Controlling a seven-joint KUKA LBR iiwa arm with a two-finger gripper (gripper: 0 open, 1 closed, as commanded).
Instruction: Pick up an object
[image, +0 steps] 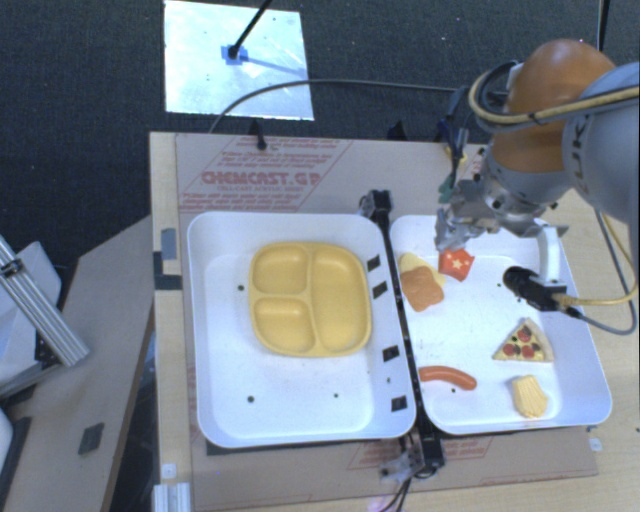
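My arm (600, 130) at upper right of frame, grey casing, rounded orange band (545, 95), yellow and black cables looping round, grey metal end effector (455, 235)

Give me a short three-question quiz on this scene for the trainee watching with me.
1. True or false: the yellow plastic divided plate lies in the left white bin.
2. Multiple choice: which item lies nearest the gripper? A) the red cube with a yellow star B) the toy pizza slice C) the orange-red toy sausage
3. Fill in: the pale yellow ridged toy sits near the ____ corner of the right white bin, as the camera sees it.

Key: 1 true; 2 A; 3 lower right.
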